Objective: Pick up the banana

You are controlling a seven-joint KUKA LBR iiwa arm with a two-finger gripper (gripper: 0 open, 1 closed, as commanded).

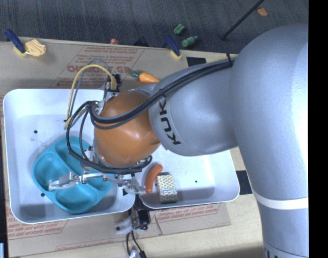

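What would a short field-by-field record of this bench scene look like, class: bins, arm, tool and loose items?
left bin: white, holds a blue dish
right bin: white, holds an orange sausage-shaped item beside a small patterned block
arm: grey with an orange band, reaching from the right over both bins
tool: low over the blue dish; finger state unclear
banana: cannot be identified
behind the bins: small carrot-like item on the cardboard

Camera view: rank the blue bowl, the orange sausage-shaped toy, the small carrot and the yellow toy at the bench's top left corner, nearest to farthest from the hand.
1. Blue bowl, left bin, right under the hand.
2. Orange sausage-shaped toy, right bin's near edge.
3. Small carrot, on the cardboard beyond the bins.
4. Yellow toy, bench's top left corner.
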